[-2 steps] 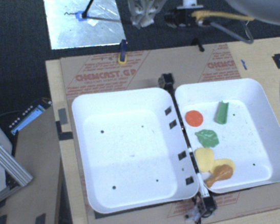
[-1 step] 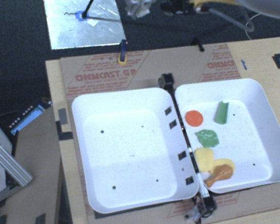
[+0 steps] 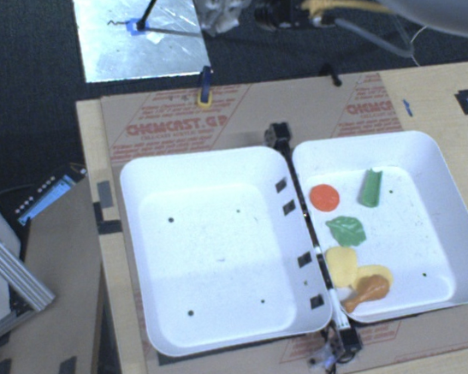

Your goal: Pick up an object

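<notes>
Drumstick (image 3: pixel 371 287) at the right bin's (image 3: pixel 435 231) 7 o'clock, touching a yellow piece (image 3: pixel 341 264) — gripper (image 3: pixel 222 6) at 12 o'clock beyond the bins, its grip unreadable.

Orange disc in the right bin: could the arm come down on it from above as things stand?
Probably yes. The orange disc lies flat and uncovered in the right bin, apart from the green block and green leaf.
</notes>
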{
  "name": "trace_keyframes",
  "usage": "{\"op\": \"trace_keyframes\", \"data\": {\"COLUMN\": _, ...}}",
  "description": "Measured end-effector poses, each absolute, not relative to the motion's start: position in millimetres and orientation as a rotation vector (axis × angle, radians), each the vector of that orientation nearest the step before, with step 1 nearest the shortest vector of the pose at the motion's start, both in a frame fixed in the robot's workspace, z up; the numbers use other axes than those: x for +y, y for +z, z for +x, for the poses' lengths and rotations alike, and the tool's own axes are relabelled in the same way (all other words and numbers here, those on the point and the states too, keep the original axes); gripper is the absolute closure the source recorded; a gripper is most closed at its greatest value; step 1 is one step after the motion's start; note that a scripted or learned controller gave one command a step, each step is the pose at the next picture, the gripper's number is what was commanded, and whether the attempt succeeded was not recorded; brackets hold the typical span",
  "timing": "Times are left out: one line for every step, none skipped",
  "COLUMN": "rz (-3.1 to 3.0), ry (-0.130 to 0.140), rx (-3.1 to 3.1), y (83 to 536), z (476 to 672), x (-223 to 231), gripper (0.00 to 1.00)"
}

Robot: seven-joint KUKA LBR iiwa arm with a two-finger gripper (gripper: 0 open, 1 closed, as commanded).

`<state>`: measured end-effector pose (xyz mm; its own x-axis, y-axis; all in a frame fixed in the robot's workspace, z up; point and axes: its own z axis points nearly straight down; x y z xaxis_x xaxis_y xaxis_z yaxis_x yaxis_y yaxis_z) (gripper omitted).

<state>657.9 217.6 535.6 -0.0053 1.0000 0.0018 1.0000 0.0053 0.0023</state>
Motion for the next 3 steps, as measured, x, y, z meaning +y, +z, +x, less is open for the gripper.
{"op": "trace_keyframes", "data": {"rz": 2.224, "ry": -0.003, "rx": 2.218, "y": 488, "z": 669.0, "x": 165, "gripper": 1.0}}
{"op": "trace_keyframes", "data": {"rz": 2.216, "ry": 0.007, "rx": 2.225, "y": 520, "z": 658.3, "x": 176, "gripper": 1.0}}
{"op": "trace_keyframes", "data": {"rz": 2.216, "ry": 0.006, "rx": 2.226, "y": 536, "z": 645.5, "x": 190, "gripper": 1.0}}
